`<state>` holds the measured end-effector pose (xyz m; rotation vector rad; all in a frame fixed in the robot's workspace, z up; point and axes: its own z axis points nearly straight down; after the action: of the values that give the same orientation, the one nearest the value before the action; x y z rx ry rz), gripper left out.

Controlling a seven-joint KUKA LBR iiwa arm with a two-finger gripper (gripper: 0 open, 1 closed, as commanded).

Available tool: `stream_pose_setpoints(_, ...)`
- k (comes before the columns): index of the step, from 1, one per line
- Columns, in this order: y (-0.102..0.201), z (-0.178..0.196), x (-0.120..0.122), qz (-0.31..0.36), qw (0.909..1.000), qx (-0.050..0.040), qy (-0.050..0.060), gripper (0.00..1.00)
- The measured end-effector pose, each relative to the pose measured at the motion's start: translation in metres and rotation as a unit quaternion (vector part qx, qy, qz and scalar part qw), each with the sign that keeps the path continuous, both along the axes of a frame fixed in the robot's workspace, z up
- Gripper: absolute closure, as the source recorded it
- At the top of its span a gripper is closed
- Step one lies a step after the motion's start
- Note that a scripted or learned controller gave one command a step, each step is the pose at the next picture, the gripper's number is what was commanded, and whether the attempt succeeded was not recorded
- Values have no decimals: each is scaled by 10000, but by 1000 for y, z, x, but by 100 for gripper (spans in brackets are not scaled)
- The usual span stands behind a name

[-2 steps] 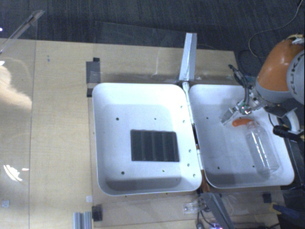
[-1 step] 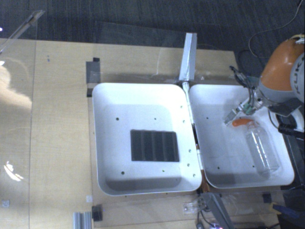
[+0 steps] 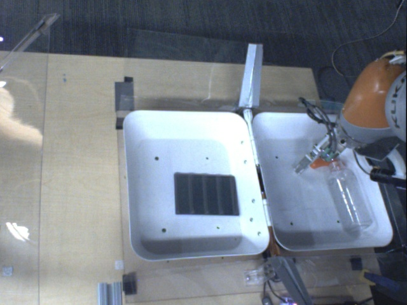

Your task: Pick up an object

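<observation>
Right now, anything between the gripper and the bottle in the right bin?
Nothing visible. The gripper sits right at the orange-capped end of the clear bottle, which lies on the right bin's floor.

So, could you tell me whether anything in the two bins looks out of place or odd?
Nothing is spilled or broken. The clear plastic bottle lies on its side in the right bin, its orange-capped end under the end effector.

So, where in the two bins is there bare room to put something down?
Left bin: bare floor around the dark ridged pad. Right bin: free on its left and front. Crowded on the right, where the gripper meets the clear bottle.
</observation>
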<state>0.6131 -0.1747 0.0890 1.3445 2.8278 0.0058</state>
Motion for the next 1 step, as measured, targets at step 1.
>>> stream_pose_setpoints(1,-16,0,42,299,9995,12,53,0)
